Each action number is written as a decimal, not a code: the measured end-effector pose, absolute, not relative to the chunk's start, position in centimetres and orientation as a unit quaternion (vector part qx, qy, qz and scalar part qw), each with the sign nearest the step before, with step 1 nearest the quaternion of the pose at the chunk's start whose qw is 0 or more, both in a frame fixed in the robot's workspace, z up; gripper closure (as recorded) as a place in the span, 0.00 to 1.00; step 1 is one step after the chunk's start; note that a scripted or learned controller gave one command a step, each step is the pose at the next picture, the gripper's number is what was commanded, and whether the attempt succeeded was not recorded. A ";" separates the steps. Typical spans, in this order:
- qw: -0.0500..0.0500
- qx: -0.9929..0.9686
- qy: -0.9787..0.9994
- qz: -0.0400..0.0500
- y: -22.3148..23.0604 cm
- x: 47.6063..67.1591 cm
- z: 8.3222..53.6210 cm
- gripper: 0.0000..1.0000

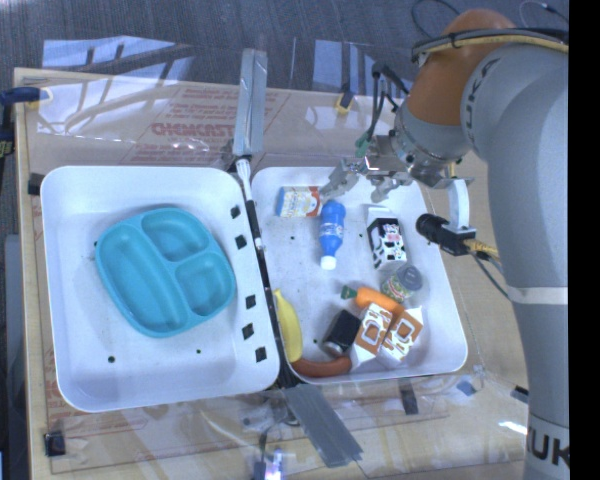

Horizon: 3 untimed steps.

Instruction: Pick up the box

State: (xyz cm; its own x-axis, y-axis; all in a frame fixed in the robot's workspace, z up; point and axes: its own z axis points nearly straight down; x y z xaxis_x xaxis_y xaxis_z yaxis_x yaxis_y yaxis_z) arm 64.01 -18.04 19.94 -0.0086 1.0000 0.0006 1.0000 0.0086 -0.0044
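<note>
The small carton box [297, 202] lies at the far-left corner of the right bin [442, 298], just beside the blue bottle [330, 230]. The pincer [358, 173] hangs above the bottle's far end, fingers spread, holding nothing. It should shift toward the carton, clearing the bottle, before descending.

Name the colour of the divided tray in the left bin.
Light blue; the divided tray lies in the left bin, seen in the camera view.

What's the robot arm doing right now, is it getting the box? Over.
Two-finger gripper above right bin's far edge, nothing seen between fingers. Orange-and-white patterned box lying untouched at near right. Orange carrot and small black block crowd it.
</note>
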 end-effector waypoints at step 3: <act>-0.005 -0.712 -0.702 0.002 -11.4 65.7 9.5 0.00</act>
State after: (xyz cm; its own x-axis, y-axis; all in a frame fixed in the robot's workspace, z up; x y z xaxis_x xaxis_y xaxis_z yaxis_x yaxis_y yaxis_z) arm 65.71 -11.37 9.51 0.0148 0.9998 -0.0101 0.9999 -0.0148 0.0037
